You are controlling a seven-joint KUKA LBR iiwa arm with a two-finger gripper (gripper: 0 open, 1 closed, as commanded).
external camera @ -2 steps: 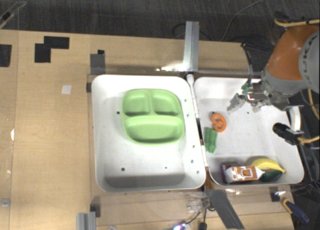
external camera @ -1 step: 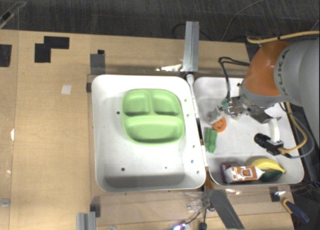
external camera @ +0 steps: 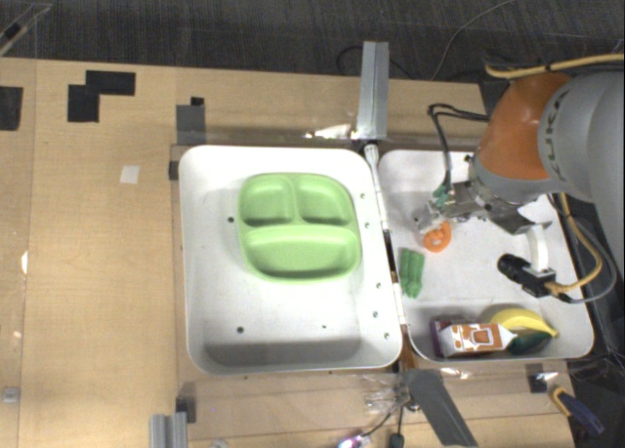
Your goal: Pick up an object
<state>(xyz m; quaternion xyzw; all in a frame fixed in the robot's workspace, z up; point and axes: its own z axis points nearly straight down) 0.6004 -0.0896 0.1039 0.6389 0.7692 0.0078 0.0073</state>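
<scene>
Your gripper point(external camera: 437, 210) sits low in the right bin point(external camera: 576, 324), just above an orange ring-shaped piece point(external camera: 437, 237); whether it pinches that piece cannot be told from this angle. A green block point(external camera: 411, 272) lies near the divider, a brown carton point(external camera: 472, 338) touches a banana point(external camera: 521, 323) at the front wall, and the left bin point(external camera: 210, 270) carries a green divided plate point(external camera: 297, 225).

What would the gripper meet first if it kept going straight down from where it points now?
Probably the small orange ring-shaped piece on the right white bin's floor, just below the gripper; depth is unclear from this slanted view.
</scene>
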